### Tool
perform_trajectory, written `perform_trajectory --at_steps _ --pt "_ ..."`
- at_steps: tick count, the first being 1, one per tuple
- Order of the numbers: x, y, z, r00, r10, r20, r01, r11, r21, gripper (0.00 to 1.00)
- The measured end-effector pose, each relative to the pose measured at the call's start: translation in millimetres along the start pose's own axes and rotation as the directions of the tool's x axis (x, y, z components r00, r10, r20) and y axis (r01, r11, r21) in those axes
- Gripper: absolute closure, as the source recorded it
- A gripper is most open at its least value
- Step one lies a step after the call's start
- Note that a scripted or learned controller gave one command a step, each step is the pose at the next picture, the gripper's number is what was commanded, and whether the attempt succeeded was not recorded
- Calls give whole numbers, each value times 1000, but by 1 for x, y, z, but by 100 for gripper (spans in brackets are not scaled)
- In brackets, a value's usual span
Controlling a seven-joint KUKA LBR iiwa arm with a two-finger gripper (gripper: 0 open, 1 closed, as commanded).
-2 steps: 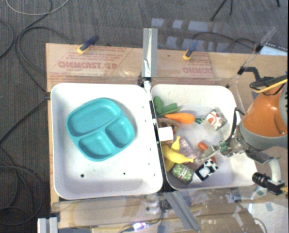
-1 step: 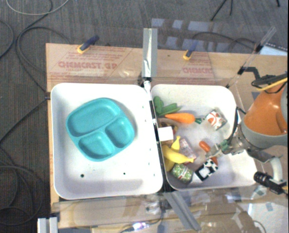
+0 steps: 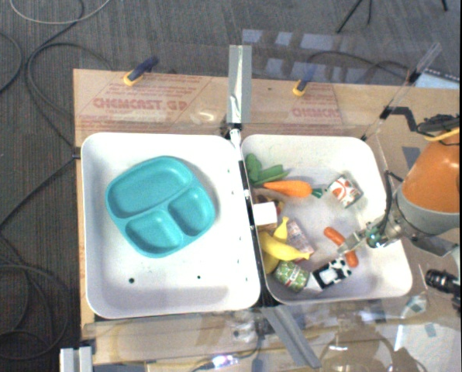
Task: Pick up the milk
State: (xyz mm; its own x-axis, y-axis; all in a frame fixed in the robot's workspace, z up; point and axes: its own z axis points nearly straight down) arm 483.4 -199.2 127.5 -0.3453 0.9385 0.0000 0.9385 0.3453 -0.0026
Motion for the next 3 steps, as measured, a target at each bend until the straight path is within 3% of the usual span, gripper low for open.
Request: perform_trajectory --at_steps 1,2,3 --pt "9 4 24 981 -193 0 193 981 0 100" --pt "9 4 24 981 -193 -1 193 981 -1 0" --pt "-20 -7 -13 997 -72 -1 72 997 -2 0"
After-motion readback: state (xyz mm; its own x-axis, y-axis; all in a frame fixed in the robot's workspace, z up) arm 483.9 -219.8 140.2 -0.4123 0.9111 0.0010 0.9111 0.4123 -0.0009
